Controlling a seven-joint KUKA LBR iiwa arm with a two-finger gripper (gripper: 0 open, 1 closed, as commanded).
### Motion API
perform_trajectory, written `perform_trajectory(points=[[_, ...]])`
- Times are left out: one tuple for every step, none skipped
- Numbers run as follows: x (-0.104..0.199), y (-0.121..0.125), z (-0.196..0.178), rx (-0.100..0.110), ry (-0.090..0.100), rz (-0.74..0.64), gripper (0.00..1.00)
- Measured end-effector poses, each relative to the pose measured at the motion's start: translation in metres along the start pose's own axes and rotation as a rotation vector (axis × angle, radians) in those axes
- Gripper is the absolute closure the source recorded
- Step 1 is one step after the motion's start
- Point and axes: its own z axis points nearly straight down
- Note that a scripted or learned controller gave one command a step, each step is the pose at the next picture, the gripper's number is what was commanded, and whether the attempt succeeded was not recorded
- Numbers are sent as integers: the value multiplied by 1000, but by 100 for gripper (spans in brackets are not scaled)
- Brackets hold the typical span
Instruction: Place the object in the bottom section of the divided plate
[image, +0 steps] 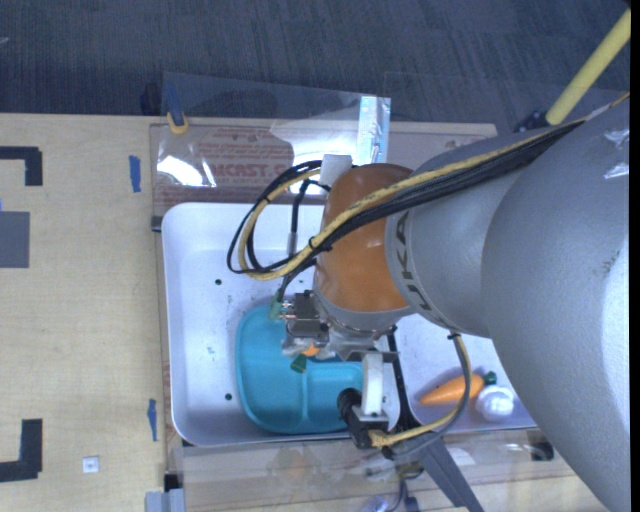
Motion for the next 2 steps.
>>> perform_trajectory(points=[[40, 9, -41, -2, 0, 318, 100], [39, 9, -41, -2, -1, 319, 0]])
